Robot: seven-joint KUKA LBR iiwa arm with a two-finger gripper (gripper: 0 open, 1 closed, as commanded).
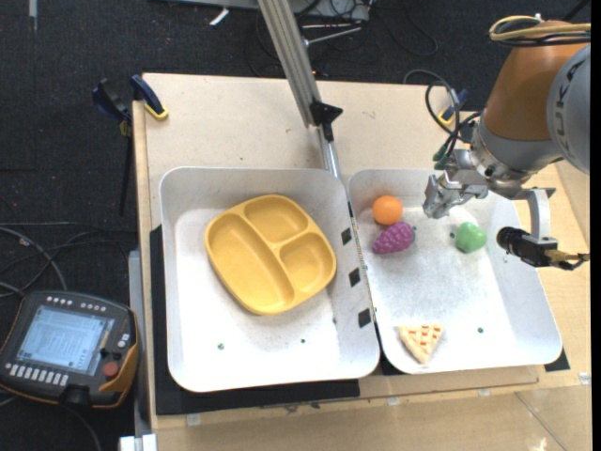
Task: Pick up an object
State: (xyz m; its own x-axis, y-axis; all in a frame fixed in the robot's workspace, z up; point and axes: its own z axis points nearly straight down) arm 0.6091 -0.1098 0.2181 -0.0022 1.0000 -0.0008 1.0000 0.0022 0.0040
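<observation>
As pick is not yet made, gripper (439,202) is hung between orange ball (387,209) and green toy (470,238); jaws' opening cannot be told, nothing seen held.

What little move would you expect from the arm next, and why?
Probably a short drop straight down. The end effector hovers in the right bin between the orange ball and the green toy, gripping nothing visible, so it should commit to one.
</observation>
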